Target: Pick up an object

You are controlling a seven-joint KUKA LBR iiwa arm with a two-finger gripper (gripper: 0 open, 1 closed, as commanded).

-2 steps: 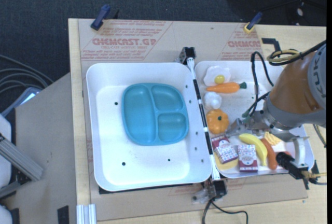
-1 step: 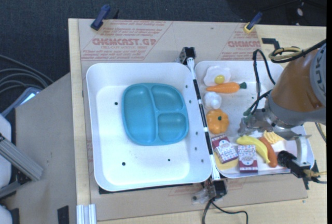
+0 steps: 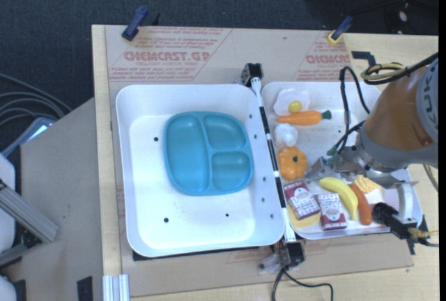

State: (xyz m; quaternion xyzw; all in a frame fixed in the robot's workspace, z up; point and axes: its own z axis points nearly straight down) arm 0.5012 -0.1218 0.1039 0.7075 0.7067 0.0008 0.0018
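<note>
The left bin (image 3: 132, 153) holds only a blue divided plate (image 3: 208, 152). The right bin (image 3: 317, 90) has the toy food: egg (image 3: 291, 97), carrot (image 3: 306, 118), orange pumpkin (image 3: 292, 162), banana (image 3: 340, 193). The pincer (image 3: 334, 164) hangs low beside the pumpkin; whether it is clenched, I cannot tell. Nothing looks lifted, so the pick seems undone.
</note>
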